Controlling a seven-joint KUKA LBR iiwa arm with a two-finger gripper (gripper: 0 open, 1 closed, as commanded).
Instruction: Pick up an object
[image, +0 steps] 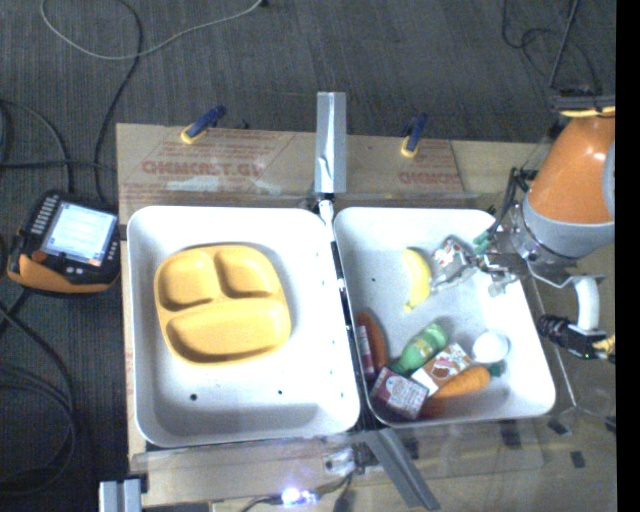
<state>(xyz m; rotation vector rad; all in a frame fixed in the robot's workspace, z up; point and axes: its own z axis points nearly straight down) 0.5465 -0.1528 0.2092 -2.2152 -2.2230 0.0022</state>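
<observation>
In the right bin (520, 310) lie a yellow lemon-shaped piece (414, 278), a green bottle (422, 346), an orange carrot (464, 382), a white round thing (489, 347), a red-brown sausage (367, 340), a dark red packet (399, 394) and a small printed carton (446, 362). My gripper (443, 266) hangs low over the bin's upper middle, just right of the yellow piece and close to it. Whether it touches that piece cannot be made out. Nothing is visibly held.
The left bin (140, 360) holds a yellow divided tray (224, 300). A metal bar (329, 140) stands behind the seam between the bins. A teach pendant (70, 243) lies left of the bench. The grey and orange arm (575, 190) overhangs the right bin's far right corner.
</observation>
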